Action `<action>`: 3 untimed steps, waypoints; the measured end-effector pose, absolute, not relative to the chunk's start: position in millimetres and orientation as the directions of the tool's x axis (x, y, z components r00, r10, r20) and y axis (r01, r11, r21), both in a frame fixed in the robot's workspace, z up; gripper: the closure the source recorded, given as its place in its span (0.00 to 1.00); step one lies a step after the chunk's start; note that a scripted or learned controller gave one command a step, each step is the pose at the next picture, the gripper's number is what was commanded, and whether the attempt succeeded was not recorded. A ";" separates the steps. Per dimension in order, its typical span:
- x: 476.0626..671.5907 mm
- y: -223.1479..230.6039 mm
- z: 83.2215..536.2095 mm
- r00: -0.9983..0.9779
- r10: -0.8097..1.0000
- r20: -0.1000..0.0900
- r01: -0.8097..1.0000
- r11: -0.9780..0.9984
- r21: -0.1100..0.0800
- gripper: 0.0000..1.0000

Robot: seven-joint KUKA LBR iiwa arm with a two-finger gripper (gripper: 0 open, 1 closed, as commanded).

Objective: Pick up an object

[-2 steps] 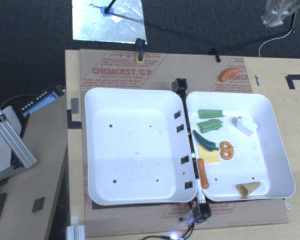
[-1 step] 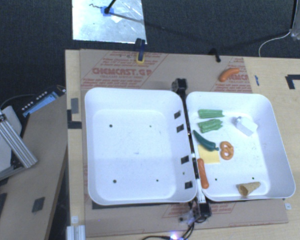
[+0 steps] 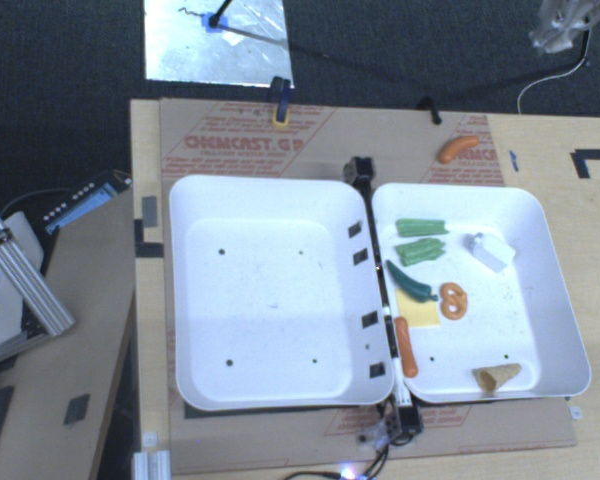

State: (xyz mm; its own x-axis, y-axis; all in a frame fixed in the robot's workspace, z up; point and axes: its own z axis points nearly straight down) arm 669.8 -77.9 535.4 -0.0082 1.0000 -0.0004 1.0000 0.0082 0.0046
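The right bin (image 3: 550, 268) holds several small toy foods. Two green pieces (image 3: 421, 227) (image 3: 420, 252) lie near its back left, with a dark green pepper (image 3: 410, 281) just below them. A yellow slice (image 3: 418, 310) and an orange pretzel (image 3: 452, 300) sit mid-bin. A white block (image 3: 490, 252) lies to the right, an orange sausage (image 3: 407, 348) along the left wall, and a tan cone (image 3: 498, 376) at the front. My gripper (image 3: 568, 13) is a pale blur at the top right, far behind the bins and above the dark floor, with nothing seen in it.
The left bin (image 3: 270, 298) stands beside the right one, with black clips (image 3: 365, 258) along their shared wall. Another orange sausage (image 3: 458, 149) lies on the cardboard behind the right bin. A silver sheet (image 3: 215, 28) lies on the floor at the back left.
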 end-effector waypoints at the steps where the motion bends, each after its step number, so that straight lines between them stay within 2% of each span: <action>1: 599.7 -140.0 504.0 0.006 1.000 0.000 1.000 -0.006 -0.002 1.00; 2: 671.2 -123.0 537.2 -0.007 1.000 -0.003 1.000 0.007 0.010 1.00; 3: 663.5 33.6 427.8 -0.019 1.000 0.006 1.000 0.019 -0.008 1.00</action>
